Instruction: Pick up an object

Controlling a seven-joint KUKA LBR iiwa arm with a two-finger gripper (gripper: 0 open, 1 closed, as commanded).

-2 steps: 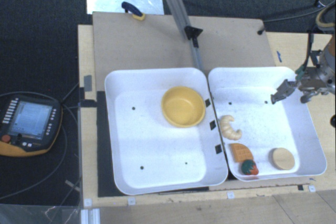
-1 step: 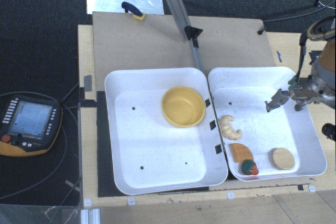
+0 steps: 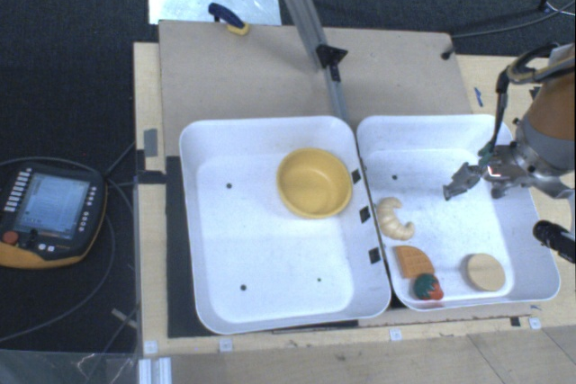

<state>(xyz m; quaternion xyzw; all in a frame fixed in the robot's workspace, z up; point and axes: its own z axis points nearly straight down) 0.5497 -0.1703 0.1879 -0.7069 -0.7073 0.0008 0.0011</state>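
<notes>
My gripper hangs over the right bin, reaching in from the right edge, with nothing visible between its fingers. Below and left of it lies a cream croissant-shaped piece. Near the bin's front edge sit an orange wedge, a small green and red object and a tan round disc. A yellow bowl stands in the left bin, near its back right corner.
A slanted metal pole rises behind the bins, its clamp near the gap between them. A teach pendant lies on the floor at the left. The brown board behind the bins is bare.
</notes>
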